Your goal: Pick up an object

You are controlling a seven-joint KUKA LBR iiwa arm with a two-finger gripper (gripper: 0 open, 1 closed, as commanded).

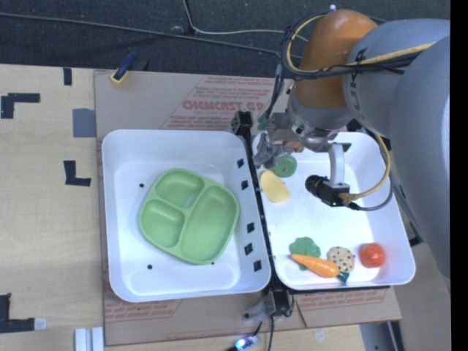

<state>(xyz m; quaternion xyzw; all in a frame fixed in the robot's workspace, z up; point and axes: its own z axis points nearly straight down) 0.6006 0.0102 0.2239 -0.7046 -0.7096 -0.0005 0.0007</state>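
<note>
A toy carrot [316, 265] lies along the lower edge of the right-hand bin [365, 218], in the lower right of the frame, with a green broccoli piece [304, 247] just above it, a speckled cookie [340, 258] touching its right end and a red tomato [373, 254] further right. In the upper part of the same bin, near the dividing wall, the grey arm's gripper [276, 152] hangs low over a pale yellow lemon-shaped piece [275, 187] and a small green round piece [284, 167] just above it. Whether the gripper is spread or closed cannot be told from this angle, and nothing can be seen held in it.

The step in hand looks like the approach to a grasp, the yellow piece or its green neighbour being the likely target. The next move would call for a short descent that settles on one of the two close-set pieces without nudging the other against the wall.

The yellow piece is a stubby oval, its long axis running from upper left to lower right, narrower end toward the gripper. The left bin [121, 196] holds a green divided plate [190, 214].
</note>
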